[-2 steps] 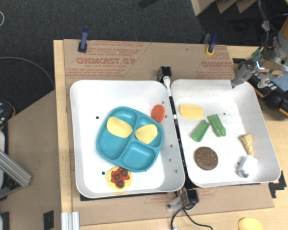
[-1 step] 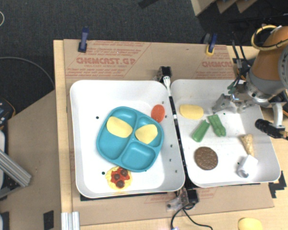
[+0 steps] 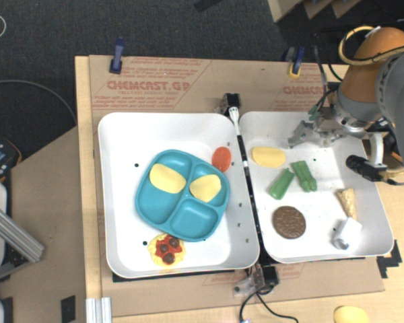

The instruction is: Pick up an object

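The gripper (image 3: 308,134) hangs low over the far end of the right bin (image 3: 323,251), the arm (image 3: 374,73) reaching in from the right; I cannot tell its state. Beneath it lie a yellow piece (image 3: 268,157), two green pieces (image 3: 293,178), a brown disc (image 3: 288,221), a wedge (image 3: 347,202) and a white block (image 3: 347,233). The left bin (image 3: 114,200) holds a blue divided tray (image 3: 180,195) carrying two yellow pieces, with an orange piece (image 3: 221,157) and a small pizza (image 3: 166,249) beside it.

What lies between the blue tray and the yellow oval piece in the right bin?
In the camera view, an orange-red piece and the bins' adjoining rims lie between the blue tray and the yellow oval piece.
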Tool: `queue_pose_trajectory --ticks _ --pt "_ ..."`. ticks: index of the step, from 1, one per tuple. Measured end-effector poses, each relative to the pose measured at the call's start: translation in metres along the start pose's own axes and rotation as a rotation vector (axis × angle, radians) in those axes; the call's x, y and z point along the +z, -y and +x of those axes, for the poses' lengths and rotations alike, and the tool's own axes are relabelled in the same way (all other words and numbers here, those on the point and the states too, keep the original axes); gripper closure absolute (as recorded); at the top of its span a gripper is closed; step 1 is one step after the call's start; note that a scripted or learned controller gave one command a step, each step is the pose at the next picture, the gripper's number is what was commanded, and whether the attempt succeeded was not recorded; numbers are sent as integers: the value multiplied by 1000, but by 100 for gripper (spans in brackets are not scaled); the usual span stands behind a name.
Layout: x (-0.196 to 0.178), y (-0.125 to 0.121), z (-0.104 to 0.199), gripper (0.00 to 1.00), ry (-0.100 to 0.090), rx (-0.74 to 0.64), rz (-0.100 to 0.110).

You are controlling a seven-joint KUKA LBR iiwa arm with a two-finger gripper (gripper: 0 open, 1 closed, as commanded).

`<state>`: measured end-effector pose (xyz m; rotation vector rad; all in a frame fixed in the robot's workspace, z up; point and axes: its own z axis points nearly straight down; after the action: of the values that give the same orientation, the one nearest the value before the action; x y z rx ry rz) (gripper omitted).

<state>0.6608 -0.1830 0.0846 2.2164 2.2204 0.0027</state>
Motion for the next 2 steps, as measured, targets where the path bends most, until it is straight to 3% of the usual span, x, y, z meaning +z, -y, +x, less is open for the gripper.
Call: queue_pose_trajectory --ticks 1,2 --pt "-1 31 -4 0 -3 2 7" --pt "-1 4 -16 0 0 0 -1"
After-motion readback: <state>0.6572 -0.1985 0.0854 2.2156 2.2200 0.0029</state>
